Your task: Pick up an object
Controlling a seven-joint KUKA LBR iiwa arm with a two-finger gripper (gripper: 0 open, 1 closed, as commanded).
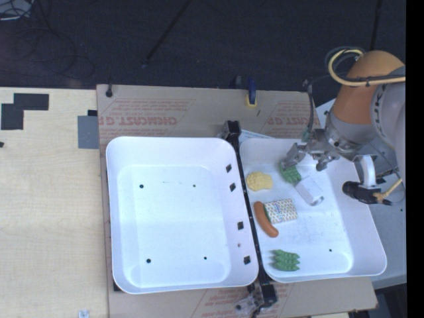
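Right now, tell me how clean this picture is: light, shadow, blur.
Camera view: even, soft light; the left bin shades grey toward its near wall, the right bin reads bright white. The background above the bench is nearly black. Small items such as the yellow piece look soft-edged, and the hand is slightly blurred.

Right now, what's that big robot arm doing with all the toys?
The arm's gripper is down in the right bin, beside a small green toy. It is trying to pick something up. A yellow toy, an orange sausage, a patterned block and another green toy lie nearby.
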